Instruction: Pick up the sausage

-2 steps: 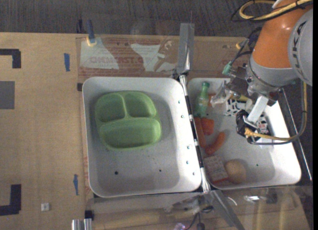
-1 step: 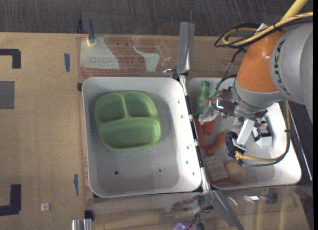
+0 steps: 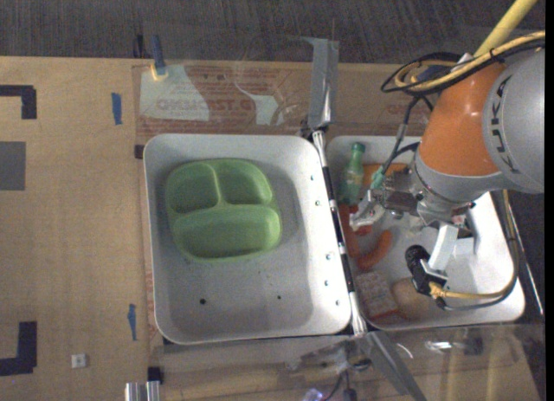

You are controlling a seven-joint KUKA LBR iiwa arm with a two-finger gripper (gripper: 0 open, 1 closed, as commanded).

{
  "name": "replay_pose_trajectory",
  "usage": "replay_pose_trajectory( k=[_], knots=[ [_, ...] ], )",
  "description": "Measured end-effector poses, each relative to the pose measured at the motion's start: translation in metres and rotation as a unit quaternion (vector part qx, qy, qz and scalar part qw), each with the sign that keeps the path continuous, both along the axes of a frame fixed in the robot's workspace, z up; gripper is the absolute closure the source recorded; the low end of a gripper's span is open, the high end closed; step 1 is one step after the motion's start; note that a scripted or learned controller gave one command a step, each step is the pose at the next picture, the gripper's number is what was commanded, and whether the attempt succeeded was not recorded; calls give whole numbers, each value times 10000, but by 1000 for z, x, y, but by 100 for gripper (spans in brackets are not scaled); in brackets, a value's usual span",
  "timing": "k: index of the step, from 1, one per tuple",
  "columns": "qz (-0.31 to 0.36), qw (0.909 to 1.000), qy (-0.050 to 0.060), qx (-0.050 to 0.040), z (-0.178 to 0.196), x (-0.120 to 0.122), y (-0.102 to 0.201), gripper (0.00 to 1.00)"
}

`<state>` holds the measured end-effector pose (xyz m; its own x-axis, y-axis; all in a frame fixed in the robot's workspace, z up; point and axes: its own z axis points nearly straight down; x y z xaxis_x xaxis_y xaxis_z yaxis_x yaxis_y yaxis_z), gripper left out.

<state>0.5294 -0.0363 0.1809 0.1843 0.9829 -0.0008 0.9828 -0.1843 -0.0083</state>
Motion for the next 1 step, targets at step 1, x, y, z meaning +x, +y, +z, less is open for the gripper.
replay_pose_trajectory(
  k=[1],
  knots=[
    [449, 9990, -23, -7, 0, 28, -1, 0]
  ],
)
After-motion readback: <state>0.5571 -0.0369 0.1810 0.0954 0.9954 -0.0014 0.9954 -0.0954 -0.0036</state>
